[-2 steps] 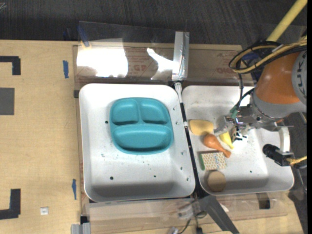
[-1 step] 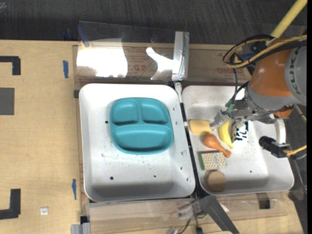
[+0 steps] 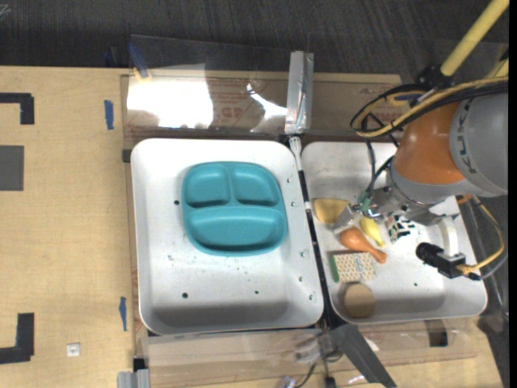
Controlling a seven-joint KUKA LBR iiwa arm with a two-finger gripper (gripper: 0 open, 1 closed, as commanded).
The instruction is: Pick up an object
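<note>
The gripper (image 3: 378, 217), whose grip I cannot tell, hangs low in the right bin (image 3: 460, 301) just beside a banana (image 3: 371, 231) and carrot (image 3: 360, 242) near that bin's left wall, while the left bin (image 3: 153, 241) holds a teal tray (image 3: 234, 207).
</note>
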